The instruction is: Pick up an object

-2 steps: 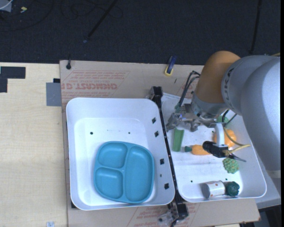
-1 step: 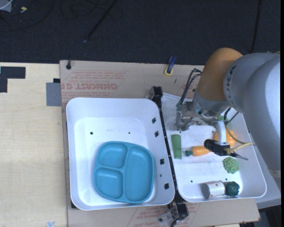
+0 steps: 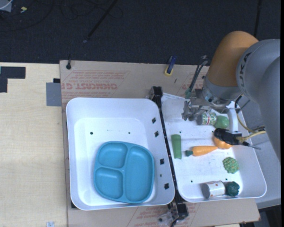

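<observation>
Pincer of mine hangs over the green-labelled bottle; whether it grips, I cannot tell. Centring before lifting seems wise.

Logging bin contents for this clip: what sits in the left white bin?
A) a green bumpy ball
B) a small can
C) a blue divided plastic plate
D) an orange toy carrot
C: the blue divided plastic plate lies in the left white bin; the orange toy carrot lies in the right white bin.
</observation>
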Tool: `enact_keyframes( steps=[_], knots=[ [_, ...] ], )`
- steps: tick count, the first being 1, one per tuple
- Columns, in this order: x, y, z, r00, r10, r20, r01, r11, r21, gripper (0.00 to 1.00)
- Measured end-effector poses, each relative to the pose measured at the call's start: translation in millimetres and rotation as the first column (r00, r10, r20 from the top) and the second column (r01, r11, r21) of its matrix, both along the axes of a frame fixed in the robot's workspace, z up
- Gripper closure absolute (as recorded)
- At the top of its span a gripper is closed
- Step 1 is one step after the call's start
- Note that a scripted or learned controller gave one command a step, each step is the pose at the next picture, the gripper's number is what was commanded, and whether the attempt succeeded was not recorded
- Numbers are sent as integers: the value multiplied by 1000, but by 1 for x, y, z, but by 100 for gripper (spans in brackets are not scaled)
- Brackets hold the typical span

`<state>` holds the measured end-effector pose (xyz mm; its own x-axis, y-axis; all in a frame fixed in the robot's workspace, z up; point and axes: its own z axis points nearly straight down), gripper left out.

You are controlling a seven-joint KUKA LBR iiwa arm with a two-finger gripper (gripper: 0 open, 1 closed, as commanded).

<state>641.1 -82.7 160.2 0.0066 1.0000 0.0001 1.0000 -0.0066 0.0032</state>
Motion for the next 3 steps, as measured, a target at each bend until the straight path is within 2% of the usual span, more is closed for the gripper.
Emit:
enact_keyframes(
  steps=[1, 2, 3],
  knots=[
    [5, -2, 64, 1000, 8, 2, -8, 1000, 0, 100],
    [5, -3, 68, 1000, 8, -4, -8, 1000, 0, 100],
    [-53, 1, 58, 1000, 2, -11, -2, 1000, 1, 100]
  ],
)
